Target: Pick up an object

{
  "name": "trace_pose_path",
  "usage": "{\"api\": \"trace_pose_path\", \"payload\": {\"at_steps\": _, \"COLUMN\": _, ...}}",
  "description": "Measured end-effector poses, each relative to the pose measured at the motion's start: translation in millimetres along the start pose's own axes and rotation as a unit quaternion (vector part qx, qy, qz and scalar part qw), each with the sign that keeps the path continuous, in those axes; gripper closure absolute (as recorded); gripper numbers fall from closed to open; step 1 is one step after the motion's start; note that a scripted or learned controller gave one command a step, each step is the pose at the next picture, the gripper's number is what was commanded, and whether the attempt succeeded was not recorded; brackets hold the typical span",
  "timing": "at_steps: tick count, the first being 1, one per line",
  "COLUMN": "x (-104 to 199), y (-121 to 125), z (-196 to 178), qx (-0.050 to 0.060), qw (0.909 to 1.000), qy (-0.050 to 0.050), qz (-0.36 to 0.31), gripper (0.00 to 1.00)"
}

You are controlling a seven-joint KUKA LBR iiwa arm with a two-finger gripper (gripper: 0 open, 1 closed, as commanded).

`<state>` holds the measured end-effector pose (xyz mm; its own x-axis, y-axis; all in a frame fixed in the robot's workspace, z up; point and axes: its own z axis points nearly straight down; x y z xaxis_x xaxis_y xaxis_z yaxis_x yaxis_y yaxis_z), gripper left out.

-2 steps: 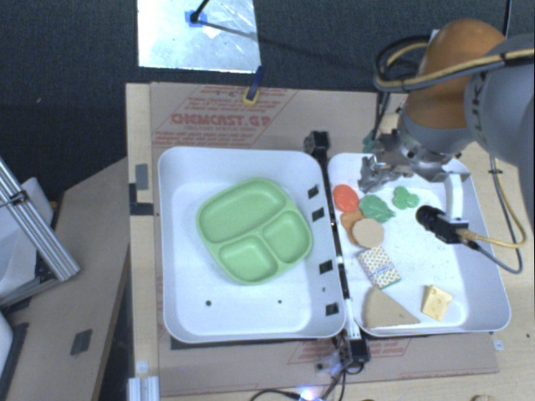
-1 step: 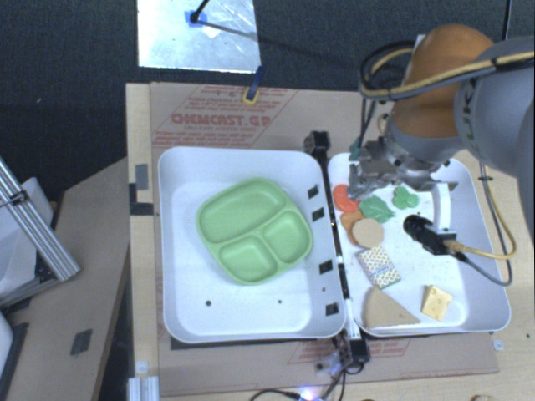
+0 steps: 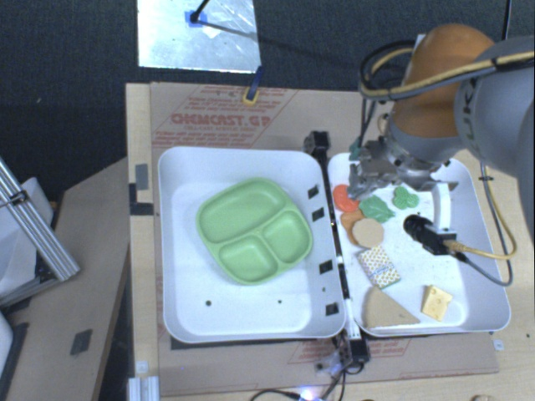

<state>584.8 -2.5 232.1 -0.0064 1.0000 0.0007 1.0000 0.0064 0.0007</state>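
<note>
While the brown cardboard-topped bench (image 3: pixel 219 120) fills the middle of the frame, the two white bins lie on it side by side, the left bin (image 3: pixel 191 307) at centre and the right bin (image 3: pixel 478 284) toward the right edge, their inner walls touching along a row of black clips. The grey arm (image 3: pixel 495 98) with its orange band comes in from the upper right and bends down over the upper part of the right bin. A shiny metal sheet (image 3: pixel 199 25) lies on the dark floor at the upper left, beyond the bench. A pale green divided plate (image 3: pixel 253 230) with three compartments rests flat in the middle of the left bin.

The gripper (image 3: pixel 364 184) hangs over the upper left corner of the right bin, just above a red disc (image 3: pixel 342 197) and a green leafy piece (image 3: pixel 377 209); whether it is wide or narrow I cannot tell, and nothing can be seen held in it. Every loose object lies in the right bin. A tan wedge (image 3: pixel 387 311) lies at the lower left of that bin. A tan round piece (image 3: pixel 366 233) lies just below the green leafy piece. A patterned square (image 3: pixel 378 266) sits between the round and the wedge. A yellow block (image 3: pixel 435 302) lies right of the wedge. A small green piece (image 3: pixel 406 197) lies near the bin's upper middle.
</note>
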Motion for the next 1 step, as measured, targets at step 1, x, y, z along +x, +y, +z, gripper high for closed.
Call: {"api": "trace_pose_path", "payload": {"at_steps": 1, "x": -5.5, "y": -11.6, "z": 14.2, "qx": 0.001, "qw": 1.0, "qy": 0.0, "qz": 0.003, "gripper": 1.0}}
